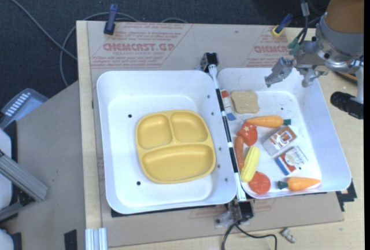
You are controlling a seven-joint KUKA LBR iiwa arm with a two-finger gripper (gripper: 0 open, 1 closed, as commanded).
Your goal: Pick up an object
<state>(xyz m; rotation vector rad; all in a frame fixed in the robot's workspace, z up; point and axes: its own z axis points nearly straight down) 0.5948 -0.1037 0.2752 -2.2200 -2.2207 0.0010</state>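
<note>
The right bin [324,127] holds toy food: a slice of bread [245,102], a carrot [265,122], a red fruit [248,133], a corn cob [250,163], a sausage [239,151], a red tomato [259,183], a second carrot [300,183] and two small cartons [280,140] [293,157]. My gripper [289,77] hovers over the far edge of this bin, up and to the right of the bread. Its fingers are spread open with nothing between them.
In the left bin [115,121] lies a yellow divided plate [174,144]. A black clamp strip [222,116] runs between the two bins. Blue clips [110,18] [281,25] sit on the cardboard at the far edge.
</note>
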